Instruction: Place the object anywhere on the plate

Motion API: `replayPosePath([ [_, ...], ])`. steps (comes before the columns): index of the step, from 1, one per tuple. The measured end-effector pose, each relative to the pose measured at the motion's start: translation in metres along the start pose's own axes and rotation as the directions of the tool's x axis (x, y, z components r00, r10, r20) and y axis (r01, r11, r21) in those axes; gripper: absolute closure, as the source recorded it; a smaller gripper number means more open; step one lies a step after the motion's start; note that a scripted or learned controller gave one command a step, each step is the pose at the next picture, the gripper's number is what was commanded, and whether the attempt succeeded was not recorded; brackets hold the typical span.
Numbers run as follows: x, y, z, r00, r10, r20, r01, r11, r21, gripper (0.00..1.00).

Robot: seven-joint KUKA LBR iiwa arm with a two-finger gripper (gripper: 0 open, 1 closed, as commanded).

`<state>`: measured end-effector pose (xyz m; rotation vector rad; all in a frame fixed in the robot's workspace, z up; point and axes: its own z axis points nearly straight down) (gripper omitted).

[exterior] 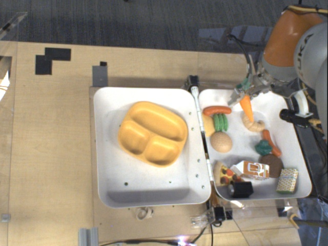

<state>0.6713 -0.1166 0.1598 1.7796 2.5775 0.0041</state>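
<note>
Carrot (246, 105) hangs pinched between the closed fingers of the gripper (246, 88), over the back of the right bin (303, 181). The yellow plate (152, 132) sits far off in the left bin (105, 152). The carrot could slip out and drop on the way.

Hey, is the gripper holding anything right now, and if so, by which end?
Apparently the carrot, held at its top end by the gripper above the right bin.
</note>
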Motion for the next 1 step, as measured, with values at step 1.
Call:
replayPosePath([
  [1, -0.0001, 0.0000, -0.0001, 1.000, 0.000, 0.000, 0.000, 1.000, 0.000, 0.00],
])
